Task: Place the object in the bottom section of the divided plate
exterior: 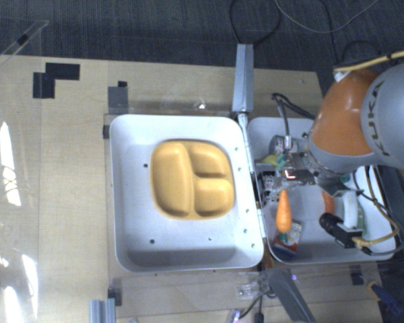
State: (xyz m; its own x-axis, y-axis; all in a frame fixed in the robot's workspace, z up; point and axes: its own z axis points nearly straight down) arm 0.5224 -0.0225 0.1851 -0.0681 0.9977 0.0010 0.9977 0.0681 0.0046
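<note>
here the gripper (291, 173) sits low in the right bin (377, 247), with the carrot (283, 210) directly below it, long axis running up-down away from it. whether its tip is pinched, i cannot tell; the wrist hides that. the divided plate (190, 179) lies well left of the gripper, in the left bin (131, 200). clutter beside the carrot is possibly packaging.

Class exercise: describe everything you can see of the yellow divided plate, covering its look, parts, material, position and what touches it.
The divided plate is mustard yellow, roughly square with rounded corners, and looks like matte plastic. Raised ridges split it into three sections: one long section down its left side and two smaller ones stacked on its right. It lies flat, face up, near the middle of the left bin, resting on the bin's floor. All three sections look bare.
</note>
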